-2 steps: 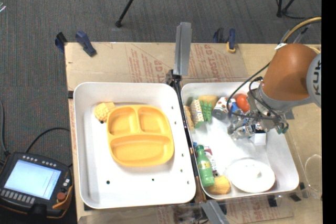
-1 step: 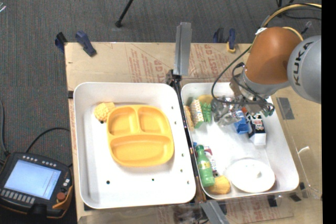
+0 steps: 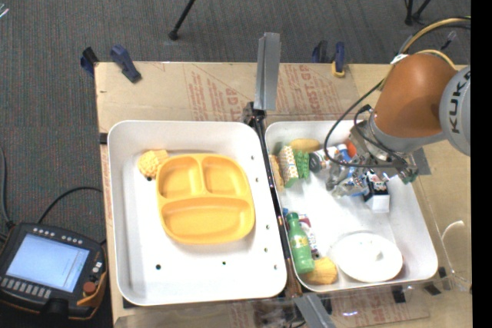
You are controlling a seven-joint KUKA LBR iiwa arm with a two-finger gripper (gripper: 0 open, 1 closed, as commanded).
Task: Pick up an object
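Note:
My gripper (image 3: 355, 179) hangs low over the upper middle of the right bin (image 3: 338, 220), under the arm's orange band (image 3: 411, 96). Directly beneath it lies a cluster of small blue, white and red items (image 3: 350, 165), and a small white and dark box (image 3: 377, 197) sits just to its right. A corn cob (image 3: 288, 164), a green block (image 3: 300, 162) and a tan oval piece (image 3: 305, 144) lie to the gripper's left. Nothing shows as lifted.
A green bottle (image 3: 300, 243), a yellow lumpy fruit (image 3: 324, 270) and a white round plate (image 3: 370, 256) lie at the right bin's front. The left bin (image 3: 131, 242) holds a yellow divided tray (image 3: 204, 197) and a yellow corn piece (image 3: 151, 161). A grey post (image 3: 267, 81) stands behind the bins.

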